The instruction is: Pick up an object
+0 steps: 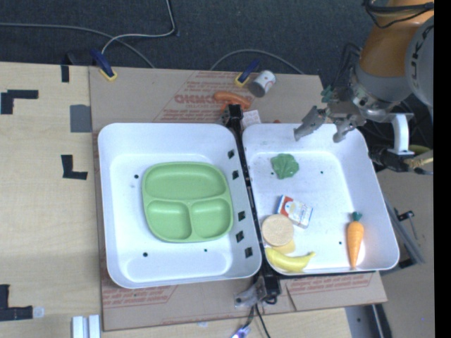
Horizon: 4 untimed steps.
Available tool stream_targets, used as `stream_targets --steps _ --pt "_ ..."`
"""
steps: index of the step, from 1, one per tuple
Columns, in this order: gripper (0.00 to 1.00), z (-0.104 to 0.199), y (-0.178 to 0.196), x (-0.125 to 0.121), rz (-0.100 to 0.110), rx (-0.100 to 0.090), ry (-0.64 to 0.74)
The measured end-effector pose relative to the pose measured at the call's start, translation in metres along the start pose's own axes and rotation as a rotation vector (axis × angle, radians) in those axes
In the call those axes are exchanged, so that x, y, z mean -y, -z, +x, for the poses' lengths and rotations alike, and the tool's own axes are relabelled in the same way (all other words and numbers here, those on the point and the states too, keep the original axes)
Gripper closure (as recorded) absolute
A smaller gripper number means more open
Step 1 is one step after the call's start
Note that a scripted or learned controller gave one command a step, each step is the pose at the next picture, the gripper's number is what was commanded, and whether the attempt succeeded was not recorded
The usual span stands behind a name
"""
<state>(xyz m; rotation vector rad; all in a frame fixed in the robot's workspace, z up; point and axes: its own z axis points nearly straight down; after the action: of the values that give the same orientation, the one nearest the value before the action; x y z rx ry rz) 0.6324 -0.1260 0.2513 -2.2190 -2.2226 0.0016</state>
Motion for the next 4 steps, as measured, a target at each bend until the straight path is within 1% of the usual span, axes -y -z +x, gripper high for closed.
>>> stream_targets --steps 1,2,3,4 --pt "0.0 -0.005 -0.075 -0.029 0.002 0.0 0.0" --pt "0.0 0.016 -0.164 -0.018 -0.005 0.002 0.0" --pt "1.0 0.016 -0.154 -0.019 -0.007 0.003 0.001" --pt "0.0 0.016 -0.154 -0.019 -0.006 0.002 0.001"
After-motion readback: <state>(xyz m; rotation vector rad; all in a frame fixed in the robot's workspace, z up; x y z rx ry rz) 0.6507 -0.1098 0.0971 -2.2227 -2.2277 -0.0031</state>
